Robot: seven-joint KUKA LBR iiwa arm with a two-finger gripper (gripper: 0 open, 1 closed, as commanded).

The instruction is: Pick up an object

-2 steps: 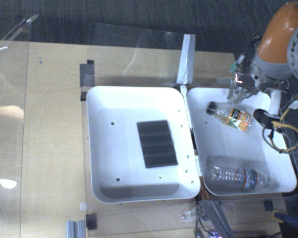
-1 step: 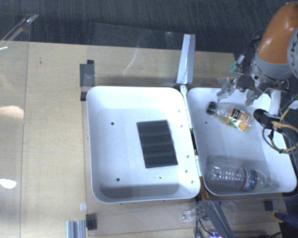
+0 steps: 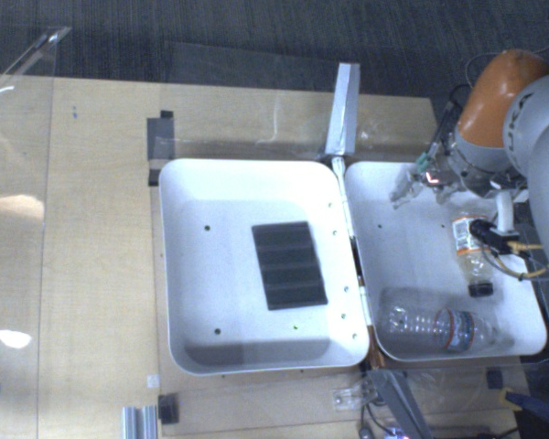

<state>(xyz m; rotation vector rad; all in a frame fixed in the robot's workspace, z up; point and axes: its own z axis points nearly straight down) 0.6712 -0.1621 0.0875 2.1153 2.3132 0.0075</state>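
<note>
Claw (image 3: 412,186): grip state unreadable | clear plastic bottle (image 3: 436,324): ribbed, lying flat | black ridged slab (image 3: 289,264)

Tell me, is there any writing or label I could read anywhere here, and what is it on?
Nothing here can be read.
Small bottle in the right bin: it bears a white and orange label, too small and blurred to read.
Clear plastic bottle lying in the same bin: it has a blue and orange band, also blurred.

probably a robotics lab: bench (image 3: 91,245), white bins (image 3: 178,273), robot arm (image 3: 522,117).
</note>
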